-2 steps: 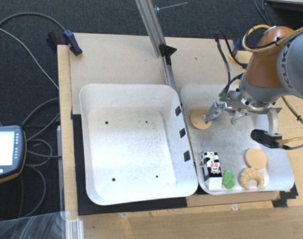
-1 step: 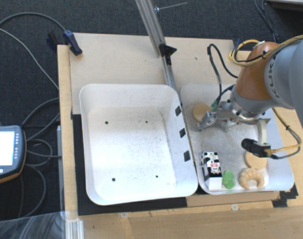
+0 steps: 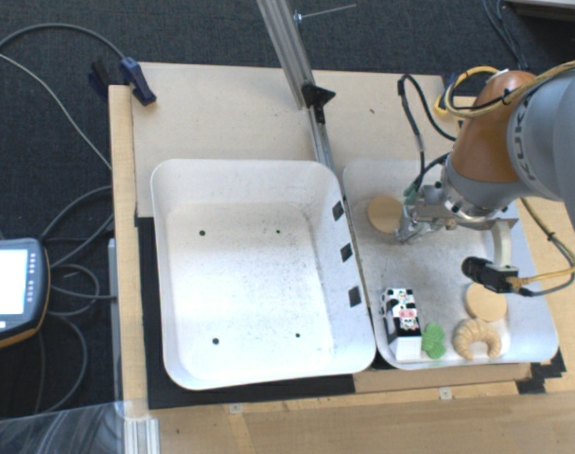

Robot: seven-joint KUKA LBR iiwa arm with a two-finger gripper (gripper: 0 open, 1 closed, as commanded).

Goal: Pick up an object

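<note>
Grey arm with its orange band reaches into your right-hand bin [image 3: 543, 324]; the gripper [image 3: 410, 227] is low at the bin's 11 o'clock, just beside a tan round disc [image 3: 383, 214], and you cannot tell how its jaws stand. At 6 o'clock lie a black-and-white box [image 3: 401, 312], a green lump [image 3: 433, 340], a croissant [image 3: 479, 338] and a tan bun [image 3: 485, 304].

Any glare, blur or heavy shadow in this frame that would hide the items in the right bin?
Camera view: even, soft light with no hard glare; the left bin is bright but its specks stay readable. The croissant and green piece look slightly soft. The arm shades part of the right bin.
</note>
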